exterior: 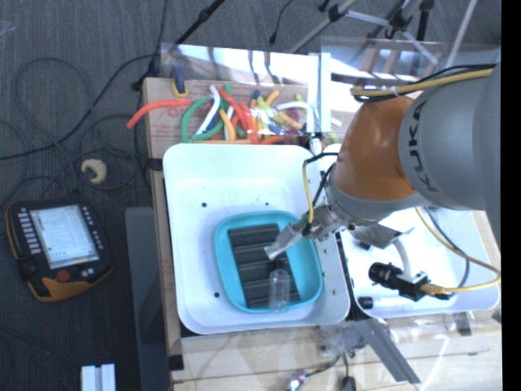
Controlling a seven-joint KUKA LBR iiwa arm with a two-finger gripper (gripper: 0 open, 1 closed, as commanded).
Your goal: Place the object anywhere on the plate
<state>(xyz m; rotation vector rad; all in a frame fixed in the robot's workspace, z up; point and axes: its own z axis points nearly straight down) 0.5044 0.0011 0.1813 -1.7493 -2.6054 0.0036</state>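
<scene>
The bottle (278, 287) lies on the plate's (232, 287) near edge; I can't tell the jaws' (277, 249) state. Placing looks done; next, lift clear.

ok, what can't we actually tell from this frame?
- Camera view: gripper finger state, too small and blurred over the blue plate.
- Clear bottle on the plate: contents unreadable, too small.
- Right bin: mostly hidden by the arm.
- Pendant screen text: too small.
</scene>
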